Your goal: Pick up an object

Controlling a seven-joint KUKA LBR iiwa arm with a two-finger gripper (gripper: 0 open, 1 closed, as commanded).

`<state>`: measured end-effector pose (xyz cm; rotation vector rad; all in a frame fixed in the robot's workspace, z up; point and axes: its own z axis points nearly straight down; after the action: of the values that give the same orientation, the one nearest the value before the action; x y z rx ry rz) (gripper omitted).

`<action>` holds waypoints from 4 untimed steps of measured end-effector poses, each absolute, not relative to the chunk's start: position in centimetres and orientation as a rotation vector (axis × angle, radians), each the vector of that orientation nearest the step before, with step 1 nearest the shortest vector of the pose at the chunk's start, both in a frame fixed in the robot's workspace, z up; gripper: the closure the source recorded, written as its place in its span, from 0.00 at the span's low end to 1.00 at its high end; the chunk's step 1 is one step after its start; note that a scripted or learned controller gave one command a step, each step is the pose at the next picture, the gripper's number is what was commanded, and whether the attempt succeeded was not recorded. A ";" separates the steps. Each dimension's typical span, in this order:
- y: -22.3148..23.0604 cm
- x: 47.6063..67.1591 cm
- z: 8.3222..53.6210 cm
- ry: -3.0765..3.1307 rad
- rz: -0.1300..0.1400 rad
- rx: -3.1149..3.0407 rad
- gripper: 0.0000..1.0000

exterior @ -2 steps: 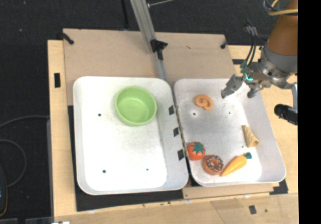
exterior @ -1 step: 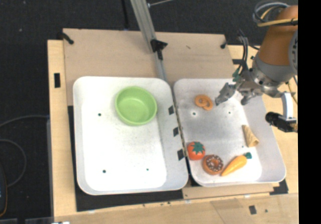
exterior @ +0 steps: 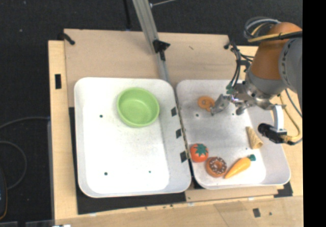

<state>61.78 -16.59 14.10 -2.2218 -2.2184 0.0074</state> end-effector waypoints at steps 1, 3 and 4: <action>-16.7 61.7 9.9 -2.217 0.007 -2.224 0.00; -17.7 61.4 16.5 -2.222 -0.001 -2.224 1.00; -17.4 61.5 20.9 -2.228 -0.006 -2.222 1.00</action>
<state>61.54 -17.45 20.94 -2.2219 -2.2282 -0.0057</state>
